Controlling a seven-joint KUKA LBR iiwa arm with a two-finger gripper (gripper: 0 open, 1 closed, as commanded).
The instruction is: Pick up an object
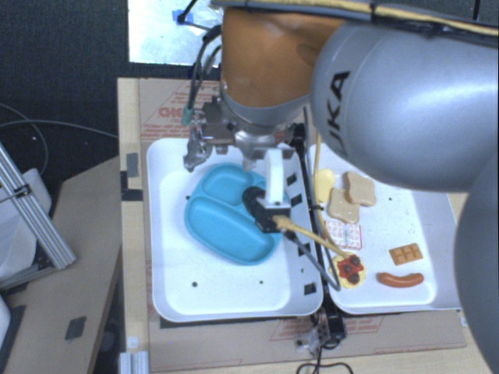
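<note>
A blue two-compartment plate [226,220] lies in the left bin [175,287]. My gripper [222,160] hangs over the plate's far edge, open, with nothing between its fingers. One finger [192,156] shows just left of the plate's far rim, the other near its far right corner. The right bin [437,287] holds toy food: a yellow piece [323,184], bread slices [351,195], a pink checked piece [344,232], a pizza slice [350,269], a waffle [405,253] and a sausage [400,280].
The big grey arm and its orange band cover the far part of both bins. The rim between the two bins [300,267] runs just right of the plate. A metal frame [27,216] stands off the bench at the left.
</note>
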